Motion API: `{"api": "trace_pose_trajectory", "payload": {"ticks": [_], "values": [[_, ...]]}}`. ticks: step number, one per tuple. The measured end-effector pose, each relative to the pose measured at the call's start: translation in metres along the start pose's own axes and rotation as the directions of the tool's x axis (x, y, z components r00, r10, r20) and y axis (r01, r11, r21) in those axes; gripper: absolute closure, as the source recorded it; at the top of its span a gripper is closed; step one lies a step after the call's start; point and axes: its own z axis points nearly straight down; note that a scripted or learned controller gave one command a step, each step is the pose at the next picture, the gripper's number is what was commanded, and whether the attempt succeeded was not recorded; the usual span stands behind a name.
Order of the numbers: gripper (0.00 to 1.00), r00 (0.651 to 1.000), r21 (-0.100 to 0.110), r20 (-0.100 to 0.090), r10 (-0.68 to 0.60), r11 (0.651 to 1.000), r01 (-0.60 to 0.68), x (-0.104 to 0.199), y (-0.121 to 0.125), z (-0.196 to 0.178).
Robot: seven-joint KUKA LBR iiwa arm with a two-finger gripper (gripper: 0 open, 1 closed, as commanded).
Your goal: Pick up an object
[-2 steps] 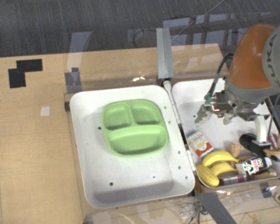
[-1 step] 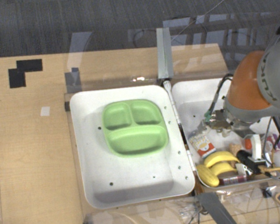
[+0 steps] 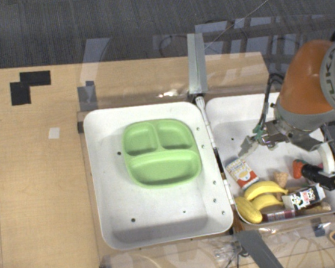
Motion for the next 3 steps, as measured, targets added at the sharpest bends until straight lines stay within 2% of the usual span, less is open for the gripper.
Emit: {"api": "trace_pose_trajectory", "payload": {"ticks": [1, 2, 3], "values": [[0.0, 1.0, -0.016, 0.0, 0.007, 1.0, -0.007, -0.008, 0.01, 0.056], [0.0, 0.999, -0.032, 0.007, 0.036, 0.999, -0.036, -0.001, -0.018, 0.055], [0.0, 0.993, 0.001, 0.0, 0.118, 0.993, -0.118, -0.005, 0.013, 0.012]]}}
